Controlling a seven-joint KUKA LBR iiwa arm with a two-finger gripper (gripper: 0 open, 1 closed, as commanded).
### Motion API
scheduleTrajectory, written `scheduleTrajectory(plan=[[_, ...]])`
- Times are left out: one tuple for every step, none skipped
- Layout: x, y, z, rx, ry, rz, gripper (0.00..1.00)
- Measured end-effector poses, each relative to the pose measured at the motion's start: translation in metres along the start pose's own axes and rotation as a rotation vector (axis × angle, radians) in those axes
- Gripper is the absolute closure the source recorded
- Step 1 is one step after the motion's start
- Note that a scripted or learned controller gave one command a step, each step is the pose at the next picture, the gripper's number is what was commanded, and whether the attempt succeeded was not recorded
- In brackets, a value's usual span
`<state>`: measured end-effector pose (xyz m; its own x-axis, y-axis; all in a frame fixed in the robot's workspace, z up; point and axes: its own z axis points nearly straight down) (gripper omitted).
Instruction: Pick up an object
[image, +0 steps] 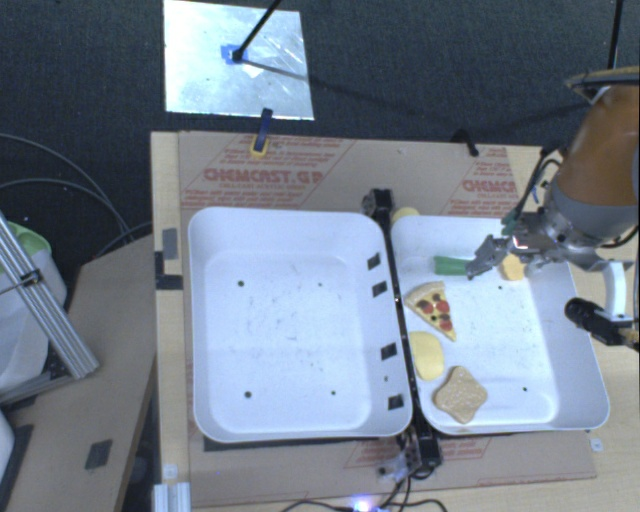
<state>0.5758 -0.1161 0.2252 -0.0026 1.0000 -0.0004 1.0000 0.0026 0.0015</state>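
In the right bin (560, 400) lie a green stick-shaped piece (451, 265), a toy pizza slice (433, 308), a pale yellow round piece (428, 355), a slice of toy bread (460, 394) and a small yellow piece (513, 267). My gripper (492, 254) hangs over the bin's far part, just right of the green piece and left of the small yellow one. Its dark fingers point toward the green piece's right end. Nothing shows between them.
The left bin (210, 240) sits beside the right one, joined by a black clamp strip (392, 300). A small yellow object (405, 214) rests beyond the bins' far rim. A metal sheet (238, 60) lies at the back.
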Motion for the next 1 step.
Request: scheduleTrajectory(plan=[[0.1200,-0.0082,0.0429,0.004,0.005,-0.011,0.00]])
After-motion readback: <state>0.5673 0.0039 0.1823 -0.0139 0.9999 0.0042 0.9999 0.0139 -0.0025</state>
